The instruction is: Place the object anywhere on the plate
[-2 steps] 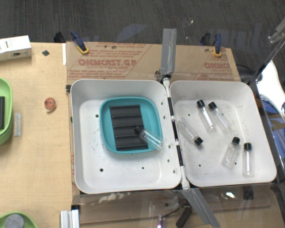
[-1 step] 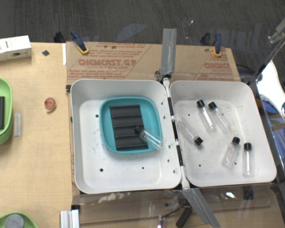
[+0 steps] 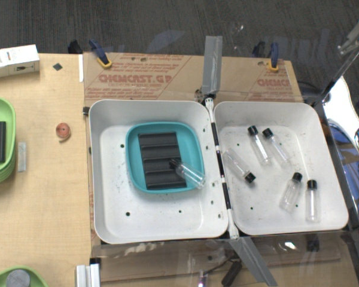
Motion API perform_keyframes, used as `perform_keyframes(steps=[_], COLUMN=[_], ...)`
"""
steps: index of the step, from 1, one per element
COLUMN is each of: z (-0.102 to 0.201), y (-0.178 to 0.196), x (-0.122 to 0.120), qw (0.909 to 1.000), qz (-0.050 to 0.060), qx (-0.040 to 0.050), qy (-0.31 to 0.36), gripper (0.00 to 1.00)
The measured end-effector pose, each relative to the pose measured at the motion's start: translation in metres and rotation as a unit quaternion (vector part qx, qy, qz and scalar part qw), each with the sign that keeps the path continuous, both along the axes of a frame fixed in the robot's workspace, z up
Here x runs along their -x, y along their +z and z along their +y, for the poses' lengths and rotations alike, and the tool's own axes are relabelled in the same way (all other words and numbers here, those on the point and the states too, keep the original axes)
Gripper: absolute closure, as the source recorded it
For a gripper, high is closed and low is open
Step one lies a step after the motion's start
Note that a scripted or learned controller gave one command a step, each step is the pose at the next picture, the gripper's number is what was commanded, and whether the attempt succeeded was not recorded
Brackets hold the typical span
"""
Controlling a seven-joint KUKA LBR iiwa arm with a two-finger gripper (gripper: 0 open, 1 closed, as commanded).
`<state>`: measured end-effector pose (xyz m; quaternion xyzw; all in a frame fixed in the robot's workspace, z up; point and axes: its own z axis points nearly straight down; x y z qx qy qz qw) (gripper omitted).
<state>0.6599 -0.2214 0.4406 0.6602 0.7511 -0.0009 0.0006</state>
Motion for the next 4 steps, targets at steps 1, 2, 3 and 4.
perform_keyframes(steps=[1, 2, 3, 4], z=[0.0000, 0.0000, 0.0000, 0.0002], y=[0.0000, 0.0000, 0.0000, -0.0001], x=[0.0000, 0.0000, 0.0000, -0.0001], qw=[1.0000, 1.0000, 1.0000, 0.9999], qz=[0.000, 0.000, 0.000, 0.000], qx=[0.0000, 0.0000, 0.0000, 0.0000], qy=[0.000, 0.000, 0.000, -0.012], gripper=[0.00, 0.00, 0.00, 0.00])
